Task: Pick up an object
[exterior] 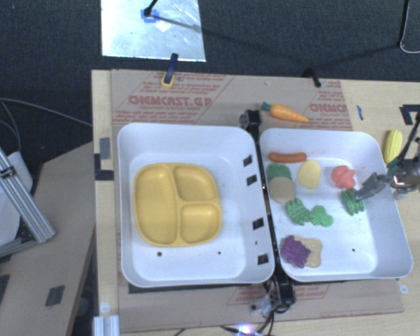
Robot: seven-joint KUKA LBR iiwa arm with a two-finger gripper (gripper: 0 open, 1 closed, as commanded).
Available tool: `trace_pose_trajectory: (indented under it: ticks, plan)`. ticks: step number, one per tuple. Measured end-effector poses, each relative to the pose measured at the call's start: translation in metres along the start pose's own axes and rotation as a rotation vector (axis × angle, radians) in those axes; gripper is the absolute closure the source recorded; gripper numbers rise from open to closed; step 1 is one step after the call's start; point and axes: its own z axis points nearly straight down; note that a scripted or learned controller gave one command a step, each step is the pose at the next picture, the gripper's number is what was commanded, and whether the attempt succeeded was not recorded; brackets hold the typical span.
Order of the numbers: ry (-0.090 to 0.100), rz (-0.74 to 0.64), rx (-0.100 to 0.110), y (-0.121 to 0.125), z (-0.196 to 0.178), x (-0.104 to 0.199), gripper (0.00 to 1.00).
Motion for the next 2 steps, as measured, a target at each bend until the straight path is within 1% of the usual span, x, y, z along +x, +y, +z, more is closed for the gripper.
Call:
trace_pose_trajectory:
  ticks: [1, 2]
  plan:
    - [-0.003, -0.001, -0.011, 0.049, 0.127, 0.028, 0.0]
    - [-0.001, -0.004, -0.004, 0.092, 0.141, 0.042, 0.0]
